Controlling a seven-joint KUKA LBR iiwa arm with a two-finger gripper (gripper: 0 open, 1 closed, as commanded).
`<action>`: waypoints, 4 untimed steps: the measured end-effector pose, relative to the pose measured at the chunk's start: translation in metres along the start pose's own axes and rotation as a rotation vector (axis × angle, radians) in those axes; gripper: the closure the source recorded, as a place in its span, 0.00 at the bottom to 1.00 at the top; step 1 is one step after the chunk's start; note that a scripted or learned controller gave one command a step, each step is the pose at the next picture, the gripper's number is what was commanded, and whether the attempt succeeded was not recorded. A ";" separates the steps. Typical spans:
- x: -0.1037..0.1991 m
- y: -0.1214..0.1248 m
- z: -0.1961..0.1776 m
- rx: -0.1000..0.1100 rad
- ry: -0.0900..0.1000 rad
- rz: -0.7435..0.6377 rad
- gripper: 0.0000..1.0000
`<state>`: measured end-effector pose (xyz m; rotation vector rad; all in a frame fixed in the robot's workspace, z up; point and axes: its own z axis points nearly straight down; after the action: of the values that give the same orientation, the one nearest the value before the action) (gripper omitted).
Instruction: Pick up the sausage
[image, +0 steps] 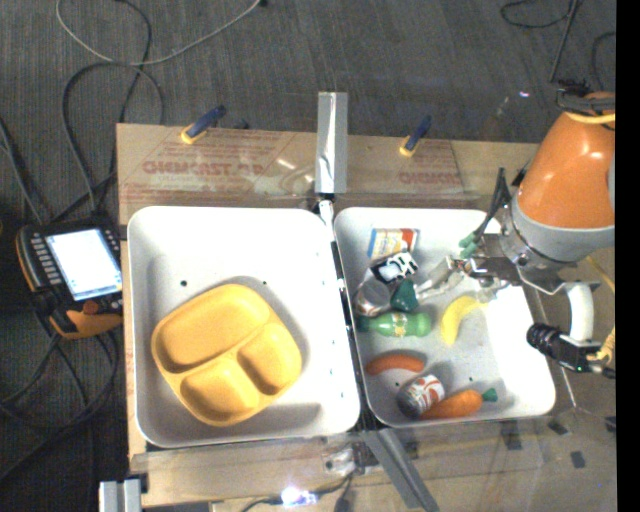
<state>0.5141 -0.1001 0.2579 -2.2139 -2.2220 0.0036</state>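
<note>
The sausage (395, 363), a short red-brown oblong, lies flat in the right bin (520, 372), toward its front left. It sits just below a green bottle (397, 323) and just above a red and white can (422, 393). My gripper (447, 280) hangs over the middle of the right bin, up and to the right of the sausage and apart from it. It is close to a yellow banana (457, 318). Nothing is visibly held.
The right bin also holds a carrot (460, 402) at the front, a small carton (392, 241) and a black and white item (397, 266) at the back, and a silver object (373, 296). A yellow divided plate (228, 352) lies in the left bin (165, 240).
</note>
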 end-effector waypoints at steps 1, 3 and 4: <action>-0.011 -0.023 0.150 -0.012 -0.003 -0.089 0.00; -0.044 -0.026 0.101 0.000 0.000 -0.204 0.00; -0.003 -0.028 0.170 -0.009 -0.006 -0.415 0.00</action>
<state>0.4853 -0.1027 0.0877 -1.7144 -2.6389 -0.0007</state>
